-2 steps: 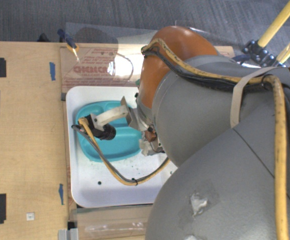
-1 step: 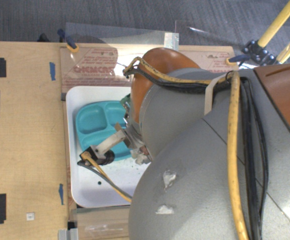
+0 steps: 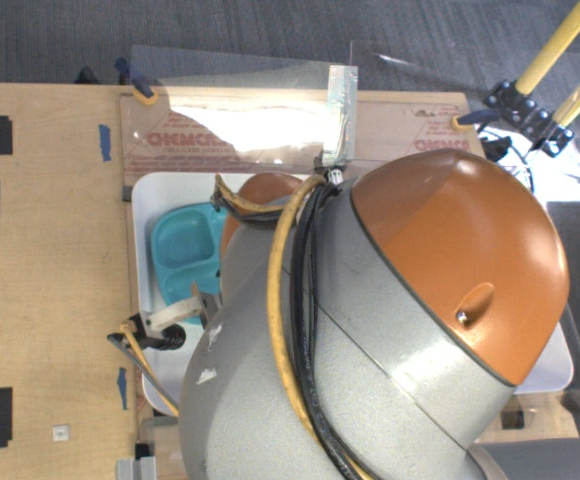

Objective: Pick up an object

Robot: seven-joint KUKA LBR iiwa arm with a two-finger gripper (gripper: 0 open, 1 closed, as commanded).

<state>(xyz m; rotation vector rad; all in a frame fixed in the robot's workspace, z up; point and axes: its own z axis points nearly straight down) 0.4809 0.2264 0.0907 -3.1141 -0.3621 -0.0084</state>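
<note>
Over the two white bins, the grey arm (image 3: 370, 348) with its orange band (image 3: 460, 258) covers most of the bench, and cables (image 3: 295, 318) run along its side. Below it, near the left wall of the left bin (image 3: 142, 258), lies a turquoise container (image 3: 182, 253). Beside it, toward the far edge, a brown object (image 3: 265, 190) is partly hidden. Whether the gripper is released or clenched, I cannot tell.

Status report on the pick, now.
Arm low over left bin, covering most of it; gripper state unreadable. Teal dish lying in bin, not seen held. Brown object beside it, partly hidden.
</note>
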